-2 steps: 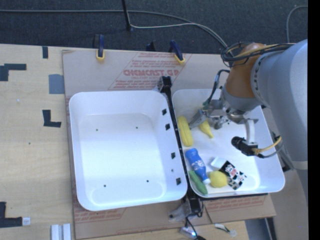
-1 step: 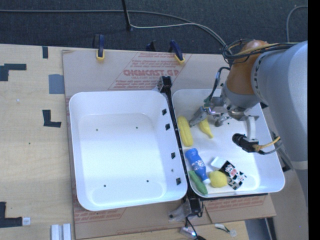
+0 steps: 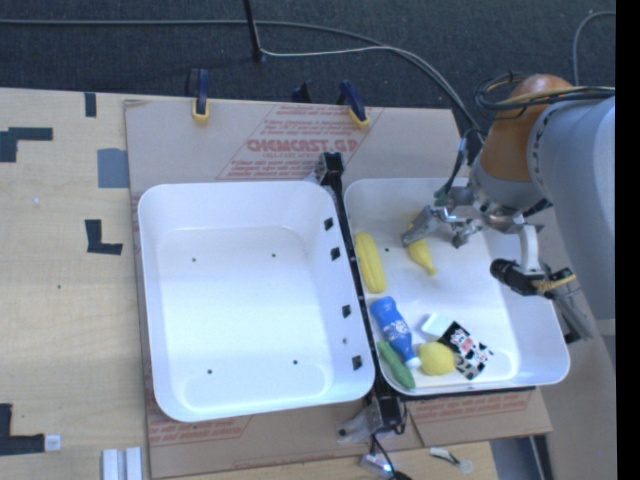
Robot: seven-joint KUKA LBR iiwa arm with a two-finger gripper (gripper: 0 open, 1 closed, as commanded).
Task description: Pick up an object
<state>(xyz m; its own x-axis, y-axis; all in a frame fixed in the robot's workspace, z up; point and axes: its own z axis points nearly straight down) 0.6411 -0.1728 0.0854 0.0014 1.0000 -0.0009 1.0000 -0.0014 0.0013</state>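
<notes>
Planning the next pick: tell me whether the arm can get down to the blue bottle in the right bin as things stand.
Probably yes. The blue bottle lies uncovered near the right bin's left wall, but the corn cob and a green item sit close at either end, leaving little room. The gripper is above the small yellow piece.

Light falls on me from overhead, bright and even, and the left bin (image 3: 240, 298) takes most of it: its floor glares nearly pure white, washing out the detail, with only soft grey shading along its inner walls. Right of that bin, my gripper (image 3: 437, 230) throws a faint, diffuse shadow on the right bin (image 3: 530, 353). Beyond the left bin's far rim the dark floor is dim and grainy. The whole picture is slightly soft, and my arm (image 3: 575, 188) near the right edge looks blurred.
</notes>
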